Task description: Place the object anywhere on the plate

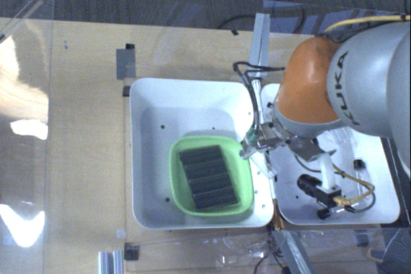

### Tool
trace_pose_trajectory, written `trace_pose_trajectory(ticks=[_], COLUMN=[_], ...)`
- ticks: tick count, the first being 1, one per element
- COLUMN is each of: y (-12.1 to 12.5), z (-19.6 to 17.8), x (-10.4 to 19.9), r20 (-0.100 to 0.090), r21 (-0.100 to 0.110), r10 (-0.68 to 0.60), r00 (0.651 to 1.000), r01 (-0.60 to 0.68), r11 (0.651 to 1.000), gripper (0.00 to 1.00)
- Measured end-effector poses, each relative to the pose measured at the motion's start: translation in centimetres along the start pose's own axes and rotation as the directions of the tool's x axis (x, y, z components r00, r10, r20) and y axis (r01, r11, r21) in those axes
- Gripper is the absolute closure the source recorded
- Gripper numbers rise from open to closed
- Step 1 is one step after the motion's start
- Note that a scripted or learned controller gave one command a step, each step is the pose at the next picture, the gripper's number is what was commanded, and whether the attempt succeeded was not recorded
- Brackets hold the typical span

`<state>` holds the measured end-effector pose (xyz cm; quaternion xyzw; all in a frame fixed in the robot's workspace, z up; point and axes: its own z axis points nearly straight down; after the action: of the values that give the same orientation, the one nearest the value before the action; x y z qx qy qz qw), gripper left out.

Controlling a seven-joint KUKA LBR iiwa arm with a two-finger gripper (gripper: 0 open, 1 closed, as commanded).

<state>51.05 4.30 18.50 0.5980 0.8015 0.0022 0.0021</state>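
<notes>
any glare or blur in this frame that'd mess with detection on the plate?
Camera view: bright window-like glare patches on the bench at far left, away from the bins; the green plate and the dark ridged object on it are evenly lit and fairly sharp; the arm looms large and soft at right, covering part of the right bin.

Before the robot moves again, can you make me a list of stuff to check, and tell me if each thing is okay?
1. Green plate sits inside the left bin: ok.
2. Dark ridged block lies on the plate: ok.
3. Block is fully inside the plate's rim: ok.
4. Gripper open or shut: cannot tell, the arm covers most of it.
5. Gripper clear of the plate's right edge: cannot tell, they look very close.
6. Anything between the fingers: cannot tell.
</notes>
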Motion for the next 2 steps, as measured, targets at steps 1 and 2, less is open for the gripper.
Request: trace_pose_trajectory(ticks=[1,2], y=[0.0,0.2], z=[0.0,-1.1], x=[0.0,0.0], r20=[0.0,0.001], r21=[0.0,-0.006], r10=[0.0,-0.001], r00=[1.0,1.0], r01=[0.0,0.001], r11=[1.0,1.0], gripper=[0.0,1.0])
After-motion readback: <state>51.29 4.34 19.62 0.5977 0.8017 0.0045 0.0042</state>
